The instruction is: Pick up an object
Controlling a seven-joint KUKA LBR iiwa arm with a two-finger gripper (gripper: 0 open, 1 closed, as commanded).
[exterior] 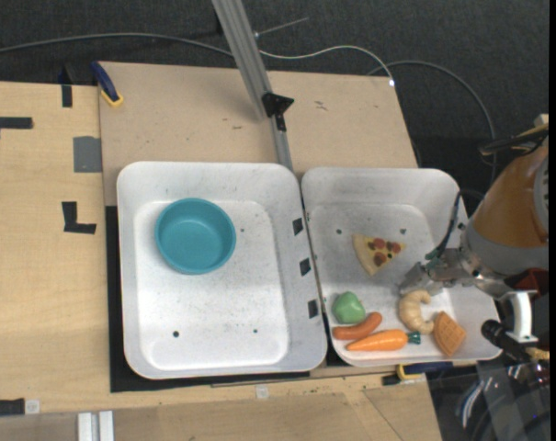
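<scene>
hand above croissant, teal bowl

- This is a robotics lab or test cell, not a home or kitchen.
- The landmark is the pair of shallow white bins, set side by side on a plywood bench.
- To the right of the bins stands a grey robot arm with an orange band.
- Behind the bins, a bare metal pole rises, and loose cables trail over dark carpet-like flooring.
- Left of the bins, black tape marks sit on the bench.
- Inside the right bin lie toy foods, plastic props rather than meals.
</scene>
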